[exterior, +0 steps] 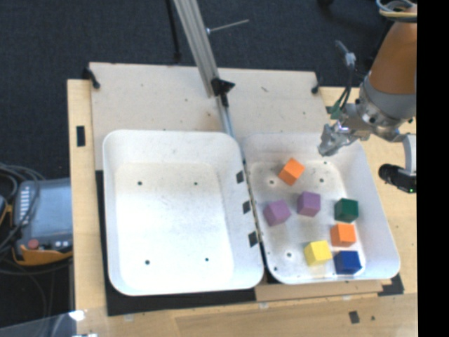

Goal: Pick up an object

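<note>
The right bin [367, 182] holds several small cubes: an orange one [291, 170] near the back, two purple ones [276, 212] [308, 203] in the middle, a green one [346, 209], another orange one [343, 234], a yellow one [317, 252] and a blue one [347, 262] at the front. My gripper [330, 144] hangs over the bin's back edge, up and to the right of the rear orange cube. It holds nothing that I can see.
The left bin [119, 153] lies beside the right one. A slanted metal rail [198, 41] runs down to the gap between the bins. The wooden bench [154, 90] extends behind both bins.
</note>
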Action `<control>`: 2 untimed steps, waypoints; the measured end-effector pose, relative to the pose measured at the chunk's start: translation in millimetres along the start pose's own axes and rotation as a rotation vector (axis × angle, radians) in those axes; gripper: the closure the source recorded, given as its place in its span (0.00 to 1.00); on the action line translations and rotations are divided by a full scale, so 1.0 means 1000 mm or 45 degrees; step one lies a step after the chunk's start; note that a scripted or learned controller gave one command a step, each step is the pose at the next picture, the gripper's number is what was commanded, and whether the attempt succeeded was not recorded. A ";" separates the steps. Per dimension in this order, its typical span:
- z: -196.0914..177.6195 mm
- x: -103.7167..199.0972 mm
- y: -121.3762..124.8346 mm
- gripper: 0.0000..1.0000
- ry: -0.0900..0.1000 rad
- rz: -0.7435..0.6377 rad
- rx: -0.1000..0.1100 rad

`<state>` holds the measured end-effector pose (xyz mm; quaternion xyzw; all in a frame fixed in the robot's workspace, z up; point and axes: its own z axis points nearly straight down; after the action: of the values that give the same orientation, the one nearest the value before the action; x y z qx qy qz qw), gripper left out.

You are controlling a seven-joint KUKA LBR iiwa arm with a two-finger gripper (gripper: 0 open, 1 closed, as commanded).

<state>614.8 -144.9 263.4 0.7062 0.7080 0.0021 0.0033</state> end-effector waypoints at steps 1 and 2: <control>0.008 0.041 -0.006 1.00 0.001 -0.003 0.010; 0.006 0.094 -0.001 1.00 0.004 -0.005 0.010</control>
<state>613.4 -50.5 257.3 0.7048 0.7094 0.0004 -0.0004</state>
